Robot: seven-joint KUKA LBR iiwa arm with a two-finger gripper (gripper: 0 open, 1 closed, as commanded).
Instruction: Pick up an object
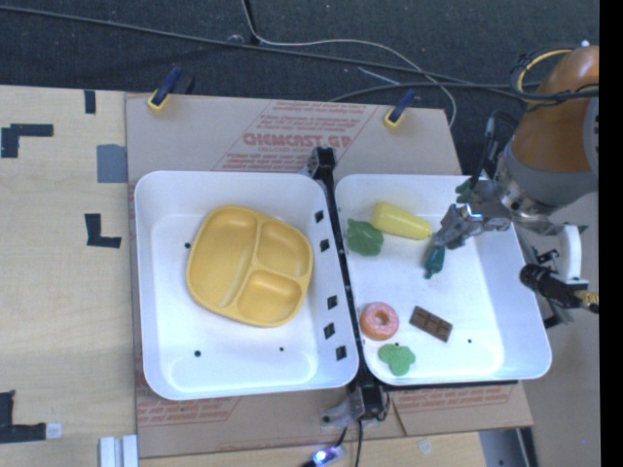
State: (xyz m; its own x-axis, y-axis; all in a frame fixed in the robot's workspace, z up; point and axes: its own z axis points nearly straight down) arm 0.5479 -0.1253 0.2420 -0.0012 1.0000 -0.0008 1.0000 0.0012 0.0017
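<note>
The table (58, 290) is pale wood, and a sheet of brown cardboard (292, 134) lies on it under two white bins that stand side by side. The arm (555, 134) comes in from the right, grey with an orange part on top, and it hangs over the right edge of the right bin (506, 358). The left bin (165, 358) carries a yellow plate (250, 264) with three sections, lying a little turned in the middle of the bin. At the end of the arm the claw (435, 257) points down and to the left, over the upper middle of the right bin, and a small dark teal thing seems to sit at its tips, but I cannot tell if the claw is wide or narrow, or if it holds something. Just beside it, to the left, lies a yellow pepper (400, 221), and touching that one is a green pepper (364, 237) near the wall between the bins. Lower in the same bin I see a pink donut (379, 320), a brown chocolate bar (430, 323) near it on the right, and a small green leafy piece (397, 358) just below the donut.
</note>
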